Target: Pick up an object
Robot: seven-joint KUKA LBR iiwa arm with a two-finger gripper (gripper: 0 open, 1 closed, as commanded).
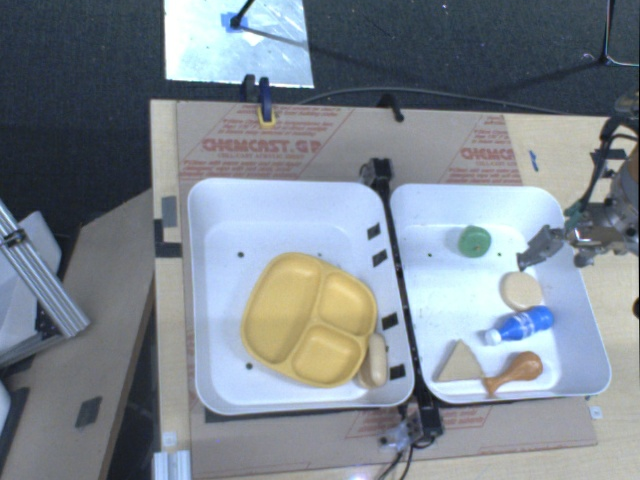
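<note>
- The tabletop [165, 298] carries two shallow white bins side by side on a brown cardboard sheet printed in red [300, 138]
- The left white bin [215, 228] holds a yellow plastic plate with three compartments [310, 318], lying flat and turned at a slant
- A pale beige bread-like roll [375, 360] lies just beside the plate's lower right corner, touching or nearly touching its rim, near the divide between the bins
- The right white bin [440, 223] holds five small things: a green round piece [474, 240] near the upper middle, a cream round disc [521, 290] at the right, a blue and white small bottle [518, 326] lying on its side just below the disc, a tan wedge-shaped piece [458, 362] near the bottom wall, and an orange-brown drumstick-shaped toy [516, 370] just beside the wedge
- The grey arm's gripper [530, 253] reaches in from the right, over the right bin's upper right part, just above the cream disc and to the right of the green piece
- Whether the jaws are open or closed cannot be told; nothing shows between them
- A square shiny silver sheet [237, 26] lies on the dark floor beyond the tabletop
</note>
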